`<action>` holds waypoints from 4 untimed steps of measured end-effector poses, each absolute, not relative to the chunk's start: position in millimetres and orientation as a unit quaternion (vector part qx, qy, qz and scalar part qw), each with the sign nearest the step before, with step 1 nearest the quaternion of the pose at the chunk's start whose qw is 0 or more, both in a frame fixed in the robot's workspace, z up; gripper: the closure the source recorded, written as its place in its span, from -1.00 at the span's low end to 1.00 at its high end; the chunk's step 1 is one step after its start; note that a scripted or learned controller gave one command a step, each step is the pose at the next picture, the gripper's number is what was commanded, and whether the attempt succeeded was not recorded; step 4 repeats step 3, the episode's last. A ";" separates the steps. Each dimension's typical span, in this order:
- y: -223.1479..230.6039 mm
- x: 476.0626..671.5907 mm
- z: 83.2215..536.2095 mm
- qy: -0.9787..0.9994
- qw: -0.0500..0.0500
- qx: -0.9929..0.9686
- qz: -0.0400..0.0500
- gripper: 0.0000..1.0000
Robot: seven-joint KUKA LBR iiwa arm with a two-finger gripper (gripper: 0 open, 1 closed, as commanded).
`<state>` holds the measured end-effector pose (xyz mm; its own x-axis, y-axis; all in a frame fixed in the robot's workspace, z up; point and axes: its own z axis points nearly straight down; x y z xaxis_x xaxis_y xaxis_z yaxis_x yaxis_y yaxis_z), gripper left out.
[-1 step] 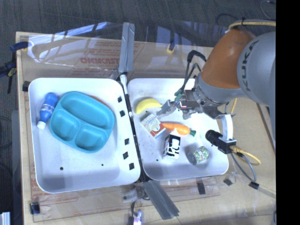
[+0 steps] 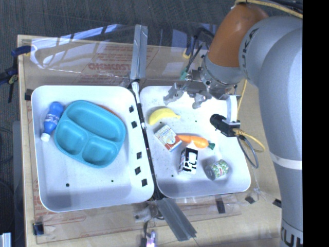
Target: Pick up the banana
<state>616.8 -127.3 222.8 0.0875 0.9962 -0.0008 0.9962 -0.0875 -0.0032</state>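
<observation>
the 2 white bins sit side by side, their inner walls meeting along a seam (image 2: 140,138) set with small black clips. the left bin (image 2: 77,187) has its whole near half bare. the right bin (image 2: 172,183) has only a narrow bare strip along its near wall, plus a bare patch at its far side, between the far wall and the things in the middle.

the claw (image 2: 184,100) hangs over that far patch, close to the far rim. its 2 fingers (image 2: 171,95) are spread wide with nothing between them, only white bin floor. the grey arm (image 2: 275,86) with its orange band (image 2: 231,30) takes up the right side above the right bin's outer wall.

the banana (image 2: 163,116) lies flat in the far left part of the right bin, near the seam wall, just left of and nearer than the claw, apart from both fingers.

a small carton (image 2: 167,137) lies just beside the banana on its near side. a carrot (image 2: 193,140) lies across the middle, its left end at the carton. a black and white pack (image 2: 189,161) lies just nearer than the carrot, and a greenish can (image 2: 218,169) lies on its side near the near right corner.

the left bin holds a blue tray (image 2: 90,133) with 3 compartments, all empty. a blue bottle (image 2: 50,118) with a white cap lies against the tray's left edge, near the outer wall.
</observation>
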 end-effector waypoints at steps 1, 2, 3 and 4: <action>-129.2 634.9 90.8 -0.672 0.001 -0.741 0.001 -1.00; -127.9 635.2 100.7 -0.674 0.002 -0.739 0.002 1.00; -83.7 657.0 192.7 -0.684 0.001 -0.730 0.000 1.00; -83.7 657.0 192.7 -0.684 0.001 -0.730 0.000 1.00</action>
